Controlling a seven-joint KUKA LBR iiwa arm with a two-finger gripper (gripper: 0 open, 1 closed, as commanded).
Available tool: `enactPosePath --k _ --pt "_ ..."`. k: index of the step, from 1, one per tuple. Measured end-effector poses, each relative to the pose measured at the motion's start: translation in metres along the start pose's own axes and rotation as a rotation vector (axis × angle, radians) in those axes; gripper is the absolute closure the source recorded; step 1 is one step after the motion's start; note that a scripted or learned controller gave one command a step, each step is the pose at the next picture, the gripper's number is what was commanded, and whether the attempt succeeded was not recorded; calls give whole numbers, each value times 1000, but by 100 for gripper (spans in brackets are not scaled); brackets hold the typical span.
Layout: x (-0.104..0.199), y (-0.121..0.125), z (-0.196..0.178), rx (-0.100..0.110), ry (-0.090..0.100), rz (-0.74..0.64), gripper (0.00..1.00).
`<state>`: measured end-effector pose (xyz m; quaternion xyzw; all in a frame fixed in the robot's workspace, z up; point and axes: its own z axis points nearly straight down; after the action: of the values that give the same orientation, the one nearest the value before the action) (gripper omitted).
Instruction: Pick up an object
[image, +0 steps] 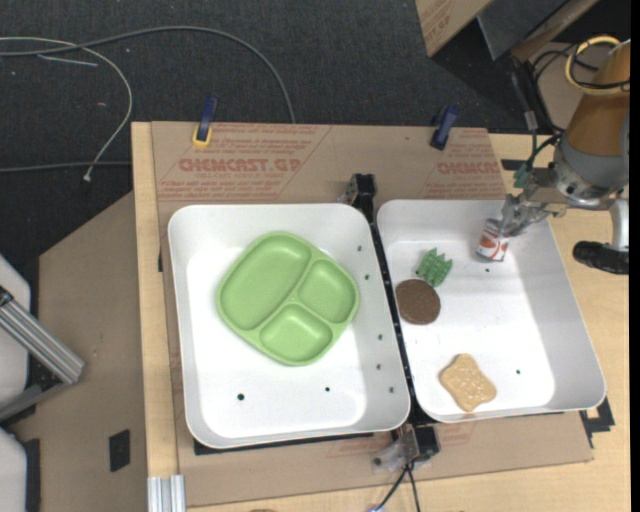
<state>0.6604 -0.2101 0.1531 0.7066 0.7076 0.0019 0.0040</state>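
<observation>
On the bench, seen from above at a slant, two shallow white bins sit side by side on a cardboard sheet (260, 160) printed with red lettering. Toward nine o'clock is the left bin (200, 400), which holds a light green divided plate (288, 297) with three compartments, lying flat near the bin's middle and turned at an angle. Two blue clamps (206, 118) grip the cardboard's far edge, at about eleven and one o'clock.

Toward three o'clock is the right bin (560, 330). Close to its left wall, a small green toy with spiky edges (434, 266) lies just above a round dark brown disc (418, 301), the two nearly touching. At the bin's five o'clock, well apart from those, lies a tan biscuit-shaped piece (467, 382).

At the bin's one o'clock corner stands a small can-like object, white with red and orange markings (491, 243). The gripper (512, 222) reaches in from the right, its tip directly over the top of this small can. How far the tip is spread cannot be told, nor whether it clasps the can. Behind it rises the grey arm with its orange band (600, 115).
</observation>
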Motion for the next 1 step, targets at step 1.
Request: enactPosePath --k 1 --pt "2 -1 -46 1 1 0 100"
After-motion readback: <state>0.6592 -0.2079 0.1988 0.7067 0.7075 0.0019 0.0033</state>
